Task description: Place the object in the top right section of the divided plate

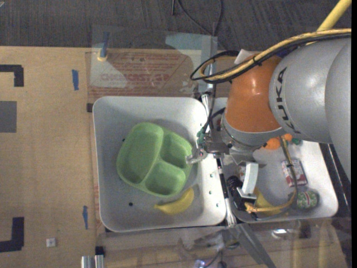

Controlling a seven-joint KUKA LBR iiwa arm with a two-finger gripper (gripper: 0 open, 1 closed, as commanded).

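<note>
The banana (177,201) lies on the floor of the left bin (109,149), just below the green divided plate (154,158) and touching or nearly touching its lower rim. Its long axis runs from lower left to upper right, curving upward: one end points left at the bottom, the other lifts toward the right, near the bin's right wall. It sits outside the plate, in none of its sections.

The plate rests tilted in the middle of the left bin, turned so its corners point diagonally. It has one large section on the left side and two smaller ones on the right, one above the other.

The gripper (196,156) sits at the plate's right edge, beside the upper small section, above the banana and apart from it. Whether its fingers are spread or closed cannot be told from this angle, and nothing can be seen between them. The grey arm (312,94) with its orange band (254,102) looms over the wall between the two bins, covering much of the right bin (326,194).

In the right bin, partly hidden by the arm, lie a small packet with red print (294,173), a roundish green thing (307,199), an orange thing (272,144), and a yellow piece (268,206) near the lower edge. A yellow cable (279,46) runs over the arm.
</note>
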